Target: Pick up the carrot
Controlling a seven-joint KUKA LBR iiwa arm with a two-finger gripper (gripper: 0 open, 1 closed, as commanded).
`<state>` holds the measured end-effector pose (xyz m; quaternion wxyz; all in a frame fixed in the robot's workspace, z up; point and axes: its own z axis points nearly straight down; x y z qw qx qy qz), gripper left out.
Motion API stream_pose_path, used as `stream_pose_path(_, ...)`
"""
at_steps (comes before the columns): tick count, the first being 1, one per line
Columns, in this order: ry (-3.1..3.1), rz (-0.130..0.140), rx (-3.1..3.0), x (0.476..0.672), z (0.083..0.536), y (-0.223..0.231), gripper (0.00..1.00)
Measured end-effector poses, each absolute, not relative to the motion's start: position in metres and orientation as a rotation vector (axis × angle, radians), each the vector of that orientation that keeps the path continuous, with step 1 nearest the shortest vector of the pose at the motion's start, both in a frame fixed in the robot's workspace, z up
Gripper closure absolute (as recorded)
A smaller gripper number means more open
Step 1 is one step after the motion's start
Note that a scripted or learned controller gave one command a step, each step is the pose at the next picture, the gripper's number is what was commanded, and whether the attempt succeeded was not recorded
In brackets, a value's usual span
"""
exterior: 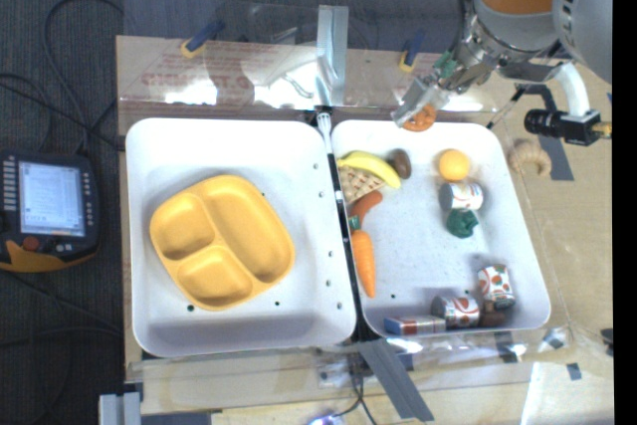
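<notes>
The carrot lies in the right bin, against its left wall, pointing toward the near edge. The gripper hangs well apart from it — above the far rim of the same bin. Something small and orange sits at the gripper tip; what it is cannot be made out, and I cannot tell whether the gripper is apart or together. A banana and a waffle lie just beyond the carrot. The yellow tray rests in the left bin.
</notes>
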<state>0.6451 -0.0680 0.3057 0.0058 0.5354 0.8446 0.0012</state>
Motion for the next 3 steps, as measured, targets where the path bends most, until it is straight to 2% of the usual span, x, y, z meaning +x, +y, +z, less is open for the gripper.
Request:
stream_pose_path(1, 2.683, -0.005, 1.629, 0.625, 0.309, -0.127, 1.0)
stream_pose_path(2, 2.861, -0.001, 1.294, 0.562, 0.319, -0.086, 1.0)
stream_pose_path(3, 2.853, -0.009, 1.341, 0.593, 0.208, -0.083, 1.0)
